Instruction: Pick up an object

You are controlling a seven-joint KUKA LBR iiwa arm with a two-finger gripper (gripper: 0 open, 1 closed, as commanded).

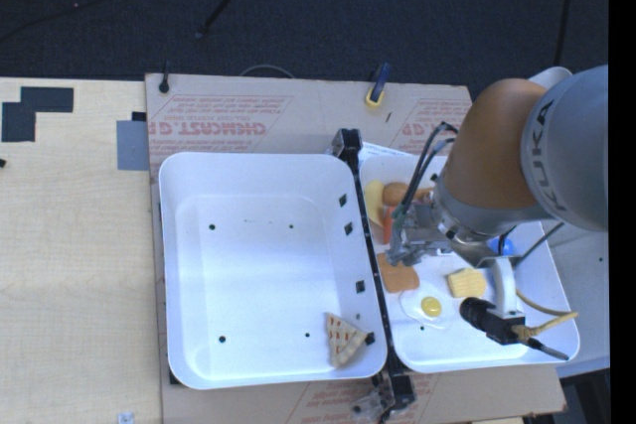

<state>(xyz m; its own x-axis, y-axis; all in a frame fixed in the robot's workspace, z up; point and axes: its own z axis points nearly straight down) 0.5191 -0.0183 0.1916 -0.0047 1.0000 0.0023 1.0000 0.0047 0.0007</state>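
I count a few candidates: a tan waffle wedge [344, 340] lying flat in the left bin's near right corner; in the right bin, a fried egg [426, 307] near the front edge, a yellow block [465, 284] just beside it, an orange slab [400, 279] against the left wall

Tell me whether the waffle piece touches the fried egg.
Apart. Camera view shows the waffle piece in the left bin, the fried egg in the right bin.

Bulky grey KUKA arm [571, 149] with dark lettering on its casing, wide orange band [497, 149] above wrist, thin black cables [429, 159] looping alongside, grey metal wrist block [437, 231] beneath.
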